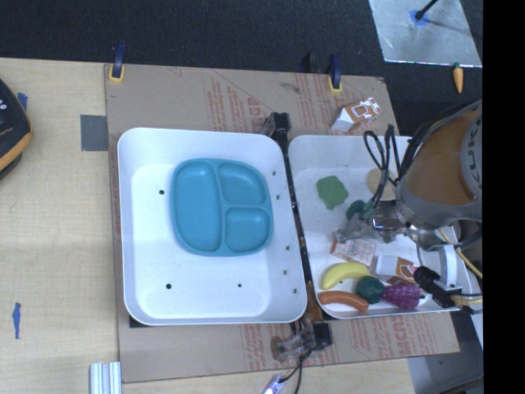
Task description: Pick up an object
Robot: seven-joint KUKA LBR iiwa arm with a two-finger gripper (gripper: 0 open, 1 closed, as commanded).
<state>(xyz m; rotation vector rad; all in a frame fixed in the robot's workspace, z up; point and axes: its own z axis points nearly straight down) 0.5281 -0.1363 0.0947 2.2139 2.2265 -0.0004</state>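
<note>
The right bin (305,150) holds several toy foods: a green leafy piece (331,191), a yellow banana (343,274), a dark green piece (370,288), a purple grape bunch (403,295), an orange-red hot dog (344,301) and flat snack packets (361,257). My gripper (358,224) reaches in from the right and hangs low over the middle of this bin, just above the packets and beside a dark teal piece (356,210). Nothing shows between its fingers.
The left bin (148,298) bears a blue divided plate (221,206). A small orange and white carton (356,116) lies on the cardboard behind the right bin. Clamps hold the cardboard at the back edge. The grey arm with its orange band (443,167) covers the right bin's right side.
</note>
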